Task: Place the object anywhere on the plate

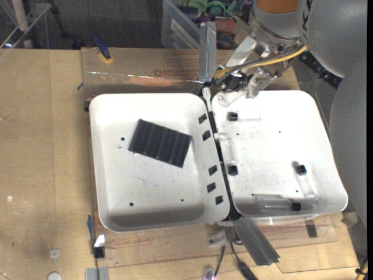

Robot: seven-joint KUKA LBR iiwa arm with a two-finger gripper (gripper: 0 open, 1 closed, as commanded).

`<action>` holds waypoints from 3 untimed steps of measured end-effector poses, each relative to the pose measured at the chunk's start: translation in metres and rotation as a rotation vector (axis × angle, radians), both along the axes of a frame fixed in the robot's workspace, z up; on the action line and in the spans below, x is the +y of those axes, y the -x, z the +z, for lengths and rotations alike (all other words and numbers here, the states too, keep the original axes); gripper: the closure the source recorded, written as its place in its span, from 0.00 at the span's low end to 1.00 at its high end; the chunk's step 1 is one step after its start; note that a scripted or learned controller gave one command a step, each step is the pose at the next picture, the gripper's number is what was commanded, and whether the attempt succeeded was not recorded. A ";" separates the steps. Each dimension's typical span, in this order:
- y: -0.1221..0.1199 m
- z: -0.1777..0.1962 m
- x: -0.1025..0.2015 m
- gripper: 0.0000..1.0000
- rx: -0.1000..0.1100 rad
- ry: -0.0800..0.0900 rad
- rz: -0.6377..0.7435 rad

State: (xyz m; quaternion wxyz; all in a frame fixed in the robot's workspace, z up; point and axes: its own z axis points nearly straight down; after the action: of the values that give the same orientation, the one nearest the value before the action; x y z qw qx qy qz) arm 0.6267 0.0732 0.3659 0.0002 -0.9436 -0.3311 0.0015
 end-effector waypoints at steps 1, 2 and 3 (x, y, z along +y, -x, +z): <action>-0.018 0.018 0.037 1.00 -0.001 0.000 0.262; -0.038 -0.027 0.038 1.00 0.003 -0.001 0.061; -0.033 -0.043 0.050 1.00 0.002 -0.001 0.162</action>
State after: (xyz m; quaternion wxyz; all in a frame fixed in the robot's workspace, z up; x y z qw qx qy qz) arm 0.6602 0.1231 0.3233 0.0007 -0.9137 -0.4064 0.0025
